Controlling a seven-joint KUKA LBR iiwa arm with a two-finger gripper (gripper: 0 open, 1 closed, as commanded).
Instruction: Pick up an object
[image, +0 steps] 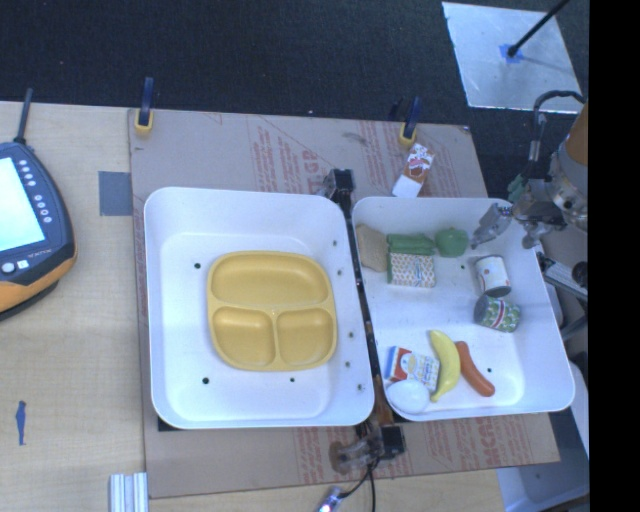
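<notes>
Lab: clamped bench (90, 330), teach pendant (30, 225).

tray (271, 320) in left bin (170, 300)

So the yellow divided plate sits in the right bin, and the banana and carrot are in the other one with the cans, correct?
Not quite. The camera view shows the yellow divided plate in the left bin, not the right. The banana and carrot do lie in the other bin with the cans.
</notes>
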